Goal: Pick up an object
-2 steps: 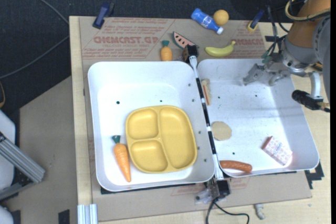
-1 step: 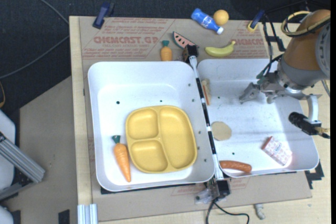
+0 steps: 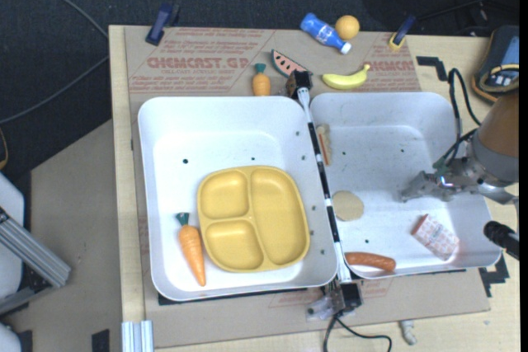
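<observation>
The gripper hangs low over the right bin, fingers apparently spread with nothing between them. Likely targets lie near: a wrapped snack just beside it, a sausage at the near wall.

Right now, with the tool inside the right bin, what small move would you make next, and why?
Probably a short shift toward the near wall, then down onto the pink wrapped packet. The tool sits above bare bin floor in the right bin, touching nothing, and the packet is the nearest object. The round cookie lies farther away, and the sausage sits against the near rim, which looks awkward to grasp.
</observation>
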`<state>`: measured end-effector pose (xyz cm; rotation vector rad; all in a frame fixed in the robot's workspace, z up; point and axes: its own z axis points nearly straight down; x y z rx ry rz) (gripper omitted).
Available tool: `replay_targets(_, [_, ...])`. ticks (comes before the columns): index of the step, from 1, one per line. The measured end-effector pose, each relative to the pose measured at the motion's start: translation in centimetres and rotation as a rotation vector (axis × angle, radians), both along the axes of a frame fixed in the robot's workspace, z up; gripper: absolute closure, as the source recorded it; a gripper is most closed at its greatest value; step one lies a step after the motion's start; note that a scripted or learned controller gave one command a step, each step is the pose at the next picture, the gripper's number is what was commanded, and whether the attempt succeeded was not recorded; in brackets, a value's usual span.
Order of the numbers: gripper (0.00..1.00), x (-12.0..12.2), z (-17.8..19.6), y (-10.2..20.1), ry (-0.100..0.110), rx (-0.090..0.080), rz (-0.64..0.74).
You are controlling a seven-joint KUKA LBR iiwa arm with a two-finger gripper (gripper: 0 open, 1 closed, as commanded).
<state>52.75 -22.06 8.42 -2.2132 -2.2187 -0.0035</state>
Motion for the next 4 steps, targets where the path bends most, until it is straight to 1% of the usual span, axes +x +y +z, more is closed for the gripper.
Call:
replay_targets(1, [0.0,11.5,0.1,0.6,-0.008,-0.004,0.001])
replay_targets(2, [0.0,-0.3,0.8,6.6,-0.002,-0.006,-0.002])
replay_targets(3, [0.0,-4.8,0.0,-0.1,-0.002,-0.002,-0.001])
replay_targets(4, [0.0,12.3,0.1,1.9,-0.007,-0.008,0.0])
